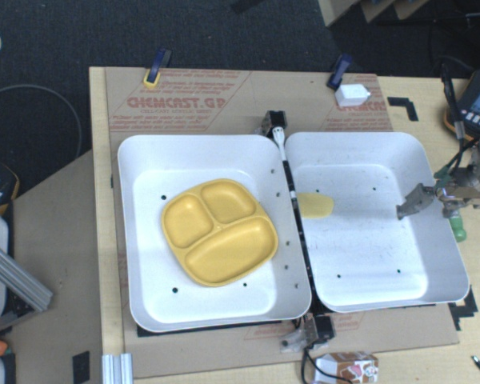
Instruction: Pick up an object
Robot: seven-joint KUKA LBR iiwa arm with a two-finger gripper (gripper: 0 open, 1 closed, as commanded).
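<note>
A yellow divided plate [218, 231] with three compartments lies flat in the left bin [144, 294]. A small pale yellow object [315, 206] rests in the right bin [368, 286], close against its left wall. My gripper [422, 199] reaches in over the right rim of the right bin, well to the right of the small yellow object and apart from it. Nothing shows in its grasp.
A green piece [458, 228] hangs by the gripper at the right bin's rim. A white block [352, 95] and blue clamps [156, 66] sit on the cardboard behind the bins. Cables and a small box [348, 368] lie at the front edge.
</note>
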